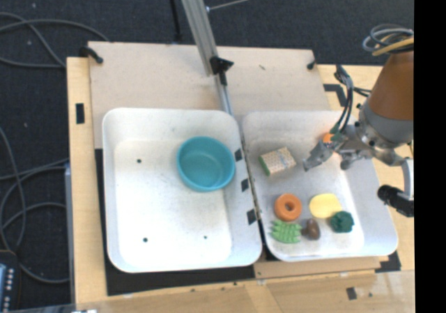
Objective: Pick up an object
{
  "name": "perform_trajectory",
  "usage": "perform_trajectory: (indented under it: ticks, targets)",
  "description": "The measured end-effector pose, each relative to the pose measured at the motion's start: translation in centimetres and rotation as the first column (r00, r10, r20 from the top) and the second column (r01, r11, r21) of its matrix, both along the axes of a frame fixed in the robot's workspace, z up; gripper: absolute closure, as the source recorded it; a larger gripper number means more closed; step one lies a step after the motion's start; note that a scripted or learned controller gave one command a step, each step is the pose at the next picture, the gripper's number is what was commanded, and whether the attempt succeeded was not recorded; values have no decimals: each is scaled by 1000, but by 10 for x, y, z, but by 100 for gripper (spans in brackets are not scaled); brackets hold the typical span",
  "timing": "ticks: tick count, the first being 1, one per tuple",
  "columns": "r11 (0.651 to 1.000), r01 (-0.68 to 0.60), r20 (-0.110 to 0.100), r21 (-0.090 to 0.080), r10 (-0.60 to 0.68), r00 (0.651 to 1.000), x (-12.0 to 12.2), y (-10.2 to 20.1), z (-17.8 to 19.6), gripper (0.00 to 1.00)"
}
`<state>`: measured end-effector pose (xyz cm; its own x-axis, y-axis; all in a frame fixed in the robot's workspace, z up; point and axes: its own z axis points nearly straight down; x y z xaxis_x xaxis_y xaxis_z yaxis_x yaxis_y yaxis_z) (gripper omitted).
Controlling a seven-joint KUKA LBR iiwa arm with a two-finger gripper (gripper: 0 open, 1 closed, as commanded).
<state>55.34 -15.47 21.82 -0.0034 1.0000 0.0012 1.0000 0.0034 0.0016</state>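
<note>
While my end effector (327, 153) hovers over the right bin (369, 238), I cannot tell its opening; one block (277, 161) lies just left of it. Nearer me sit one ring (288, 206), one lemon (325, 205).

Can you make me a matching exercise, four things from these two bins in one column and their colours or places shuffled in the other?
Things:
1. bowl
2. ring
3. checkered block
4. dark green object

Descriptions:
A. orange, in the right bin
B. near the right bin's right edge
C. teal, in the left bin
D. tan, near the gripper

Pairs: 1-C, 2-A, 3-D, 4-B
</note>
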Motion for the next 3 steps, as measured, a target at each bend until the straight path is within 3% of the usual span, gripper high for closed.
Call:
perform_trajectory:
  ticks: [1, 3]
  targets:
    - [1000, 1, 0, 0, -1, 1000, 0, 0, 0, 0]
    - [1000, 5, -6, -3, -5, 1000, -6, -12, -111, 0]
